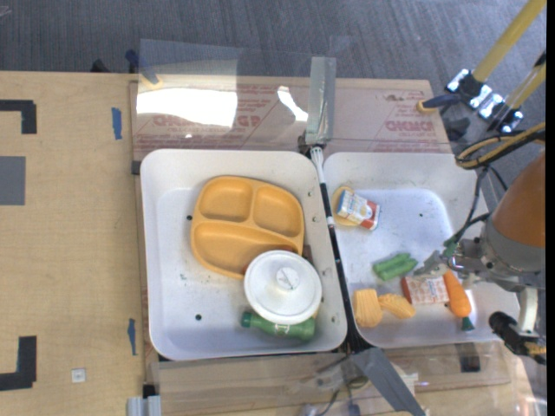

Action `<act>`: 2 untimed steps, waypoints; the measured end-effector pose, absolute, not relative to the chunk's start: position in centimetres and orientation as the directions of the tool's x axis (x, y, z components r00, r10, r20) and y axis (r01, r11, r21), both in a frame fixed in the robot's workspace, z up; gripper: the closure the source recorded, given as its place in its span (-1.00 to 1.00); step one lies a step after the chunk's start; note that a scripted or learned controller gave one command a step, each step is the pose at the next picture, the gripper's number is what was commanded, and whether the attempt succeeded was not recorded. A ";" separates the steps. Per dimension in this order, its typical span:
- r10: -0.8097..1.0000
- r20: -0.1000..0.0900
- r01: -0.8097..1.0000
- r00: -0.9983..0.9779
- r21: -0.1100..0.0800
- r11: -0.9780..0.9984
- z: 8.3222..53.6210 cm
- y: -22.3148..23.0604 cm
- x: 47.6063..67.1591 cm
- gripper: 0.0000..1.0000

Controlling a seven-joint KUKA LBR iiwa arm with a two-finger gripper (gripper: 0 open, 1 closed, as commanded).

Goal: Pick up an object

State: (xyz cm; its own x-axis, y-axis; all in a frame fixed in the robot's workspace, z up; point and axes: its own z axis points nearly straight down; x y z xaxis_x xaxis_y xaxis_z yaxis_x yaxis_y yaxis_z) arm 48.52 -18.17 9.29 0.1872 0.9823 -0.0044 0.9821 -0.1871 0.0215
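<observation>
I see the gripper (436, 265) low over the right bin (416, 204), near its right side, but its fingers are too blurred and small for me to tell whether they are spread or pressed together, and I see nothing clearly between them. Just below it lies a flat red-and-white packet (425, 291), and touching that packet's right edge is a smooth orange toy carrot (457, 296), long axis running up-down in the view, green tip toward the near wall. Left of the gripper sits a green ribbed pea pod (395, 266), long axis tilted slightly up to the right. Below-left are two lumpy yellow-orange pieces (381, 306) side by side. Farther up-left, near the divider, a small white-and-orange carton (356, 209) lies tilted. Bare white floor opens between the carton and the gripper.

Well to the left, in the left bin (165, 232), I see a glossy orange sectioned plate (234, 219), a round white lidded bowl (283, 285) overlapping its lower corner, and a green bottle (279, 326) lying crosswise against the bowl's near side.
</observation>
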 end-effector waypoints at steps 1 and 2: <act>0.982 -0.006 0.982 0.188 0.026 -0.188 10.4 -18.2 48.7 1.00; 0.869 0.000 0.869 0.495 0.003 -0.495 24.9 -16.5 48.1 1.00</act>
